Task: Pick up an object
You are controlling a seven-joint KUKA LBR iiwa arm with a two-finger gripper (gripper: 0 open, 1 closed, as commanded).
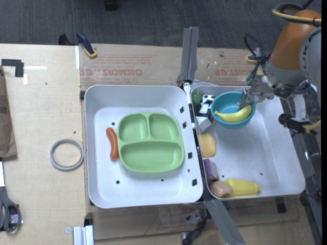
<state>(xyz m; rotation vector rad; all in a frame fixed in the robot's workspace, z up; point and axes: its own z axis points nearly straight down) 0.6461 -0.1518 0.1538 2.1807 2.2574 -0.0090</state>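
Camera view places the gripper (247, 102) low over the blue bowl (232, 109) in the right bin (278, 157), beside the banana (233, 115) lying in that bowl. How the claw stands cannot be told from this angle. For a sound pick, centre on the banana's middle, descend clear of the bowl rim, close, then lift vertically.

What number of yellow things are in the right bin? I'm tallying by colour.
3: a banana in the blue bowl at the back, a bottle lying at the front, and a pale yellow piece by the left wall. More may hide under the arm.
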